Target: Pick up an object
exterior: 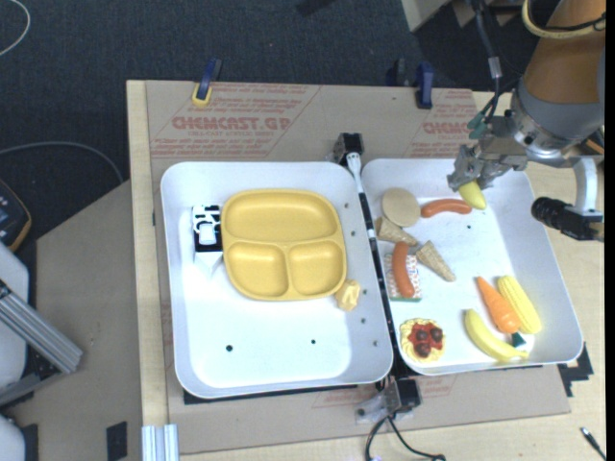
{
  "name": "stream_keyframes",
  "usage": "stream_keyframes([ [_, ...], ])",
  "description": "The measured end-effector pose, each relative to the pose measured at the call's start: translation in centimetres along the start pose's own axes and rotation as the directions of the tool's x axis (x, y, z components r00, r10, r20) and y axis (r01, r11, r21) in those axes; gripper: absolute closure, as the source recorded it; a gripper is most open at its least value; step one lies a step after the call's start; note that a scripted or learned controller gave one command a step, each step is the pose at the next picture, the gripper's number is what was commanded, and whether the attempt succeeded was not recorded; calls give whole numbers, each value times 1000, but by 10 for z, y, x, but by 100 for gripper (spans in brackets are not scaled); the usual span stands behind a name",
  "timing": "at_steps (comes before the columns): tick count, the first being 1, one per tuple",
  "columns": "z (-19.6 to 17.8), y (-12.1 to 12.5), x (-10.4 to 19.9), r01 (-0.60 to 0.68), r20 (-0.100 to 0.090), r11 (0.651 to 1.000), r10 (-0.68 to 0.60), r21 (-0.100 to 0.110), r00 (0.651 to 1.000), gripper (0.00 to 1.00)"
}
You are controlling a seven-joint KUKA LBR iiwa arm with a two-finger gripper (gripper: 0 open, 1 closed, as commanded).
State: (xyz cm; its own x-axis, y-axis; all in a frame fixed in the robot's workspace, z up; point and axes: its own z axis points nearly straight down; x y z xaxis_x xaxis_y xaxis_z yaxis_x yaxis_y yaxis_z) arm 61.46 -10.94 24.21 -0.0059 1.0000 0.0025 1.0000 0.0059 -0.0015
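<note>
The pincer hangs over the right bin's far edge, clenched on a small yellow piece lifted clear of the floor, just beside the sausage, likely so it can be carried off.

1. A yellow plastic three-compartment tray is lying in the left white bin.
2. A black-and-white card is sitting just left of that tray.
3. A blue clamp is gripping the board beyond it.
</note>
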Motion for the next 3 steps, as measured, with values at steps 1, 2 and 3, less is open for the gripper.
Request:
stream_keyframes([
  [1,0,-2,49,-1,0,1000,1,0,1000,100],
  [2,21,-8,93,-1,0,1000,1,3,1000,100],
  [3,13,7,107,-4,3,1000,4,-5,1000,100],
])
